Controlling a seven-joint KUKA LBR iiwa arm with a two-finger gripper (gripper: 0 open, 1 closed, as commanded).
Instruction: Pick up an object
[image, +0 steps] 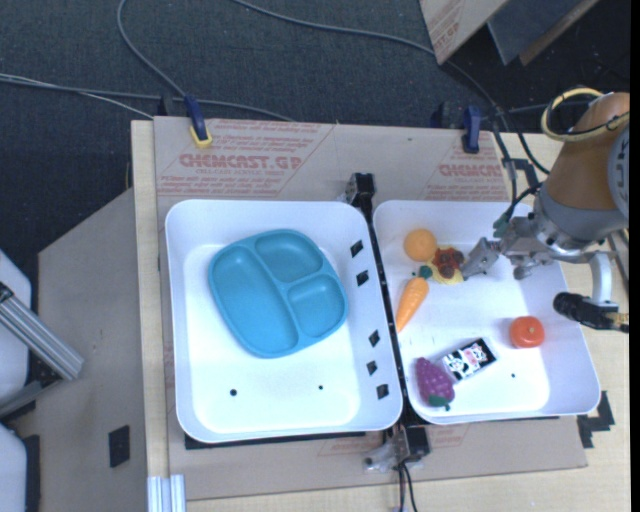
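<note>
Gripper (480, 258) low in the right bin (560, 395), reaching toward the crowded corner by the orange ball (420, 243).

Its fingers point at a small dark red object (448, 261), probably a strawberry, lying just beside the ball and the carrot (410, 300); whether the claw is wide or closed I cannot tell from this angle. The risk is clutter: a finger may catch the ball or carrot, nudging the target away or pinching two things. The tomato (526, 331), grapes (434, 380) and black-and-white packet (468, 360) lie well apart.
</note>
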